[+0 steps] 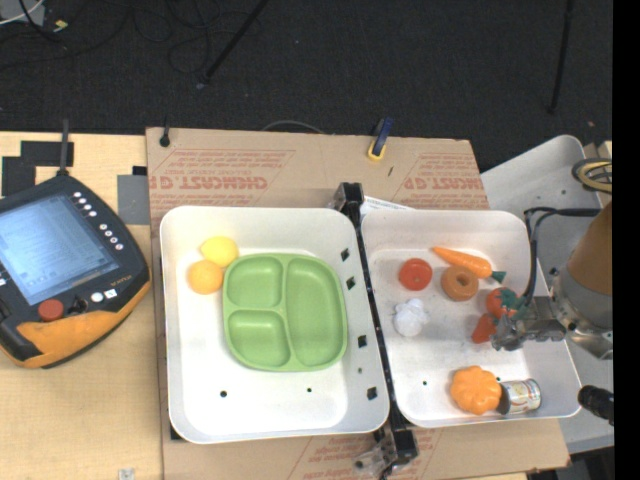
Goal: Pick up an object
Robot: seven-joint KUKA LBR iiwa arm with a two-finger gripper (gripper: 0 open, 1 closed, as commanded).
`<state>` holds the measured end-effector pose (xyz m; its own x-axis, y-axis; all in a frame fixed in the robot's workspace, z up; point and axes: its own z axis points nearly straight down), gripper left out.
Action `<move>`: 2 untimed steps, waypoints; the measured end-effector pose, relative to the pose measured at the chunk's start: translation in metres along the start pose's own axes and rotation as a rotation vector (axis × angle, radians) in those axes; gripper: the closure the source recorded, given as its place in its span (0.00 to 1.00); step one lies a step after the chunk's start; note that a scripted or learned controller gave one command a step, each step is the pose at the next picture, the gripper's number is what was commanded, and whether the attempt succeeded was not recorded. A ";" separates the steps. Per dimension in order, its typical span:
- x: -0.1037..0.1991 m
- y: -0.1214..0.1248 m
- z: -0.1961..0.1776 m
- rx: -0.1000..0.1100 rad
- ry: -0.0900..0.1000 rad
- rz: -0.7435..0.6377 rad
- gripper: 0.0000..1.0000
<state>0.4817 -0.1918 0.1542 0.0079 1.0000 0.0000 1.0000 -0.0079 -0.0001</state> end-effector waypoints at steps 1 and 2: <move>-0.005 -0.001 -0.062 -0.002 -0.001 -0.007 1.00; -0.007 -0.001 -0.074 0.000 0.000 -0.007 1.00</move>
<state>0.4809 -0.1985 0.2277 0.0005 1.0000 0.0003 1.0000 -0.0005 -0.0005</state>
